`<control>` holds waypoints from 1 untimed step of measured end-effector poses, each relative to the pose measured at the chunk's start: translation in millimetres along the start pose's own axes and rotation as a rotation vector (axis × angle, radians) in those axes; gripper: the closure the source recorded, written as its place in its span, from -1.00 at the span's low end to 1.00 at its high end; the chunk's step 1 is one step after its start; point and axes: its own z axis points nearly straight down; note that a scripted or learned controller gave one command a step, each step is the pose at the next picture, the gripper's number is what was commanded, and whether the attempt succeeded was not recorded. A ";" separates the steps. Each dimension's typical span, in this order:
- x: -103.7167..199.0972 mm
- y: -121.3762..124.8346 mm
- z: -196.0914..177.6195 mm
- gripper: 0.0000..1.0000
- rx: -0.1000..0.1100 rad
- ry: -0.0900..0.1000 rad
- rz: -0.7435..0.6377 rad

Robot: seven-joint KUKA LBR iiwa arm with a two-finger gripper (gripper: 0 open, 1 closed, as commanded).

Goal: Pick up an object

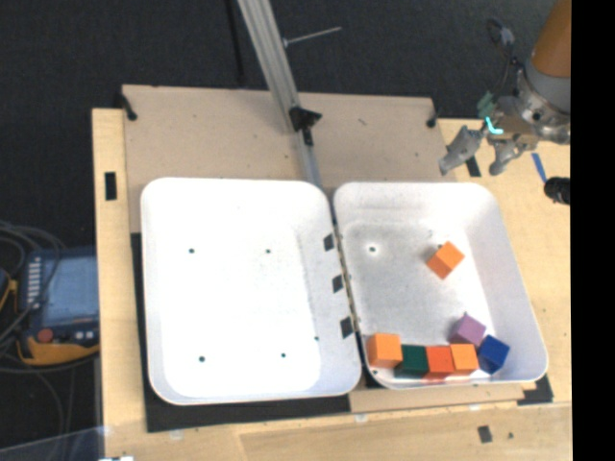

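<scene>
Here the grey two-finger gripper (480,157) hangs at about two o'clock in the view, above the bare bench just beyond the far rim of the right-hand shallow white plastic bin (509,257), its fingers spread apart with nothing between them. Inside that bin, a lone orange cube (444,259) sits tilted near the middle, well apart from the gripper. Along the bin's six o'clock wall runs a row of blocks: an orange block (385,349), a dark green block (414,360), two more orange blocks (452,359), a blue block (493,352), with a purple block (470,329) just behind them. The left-hand white bin (163,286) lies at nine o'clock.
</scene>
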 end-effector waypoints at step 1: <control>-0.6 0.4 -3.2 -1.00 -0.003 -0.004 -0.003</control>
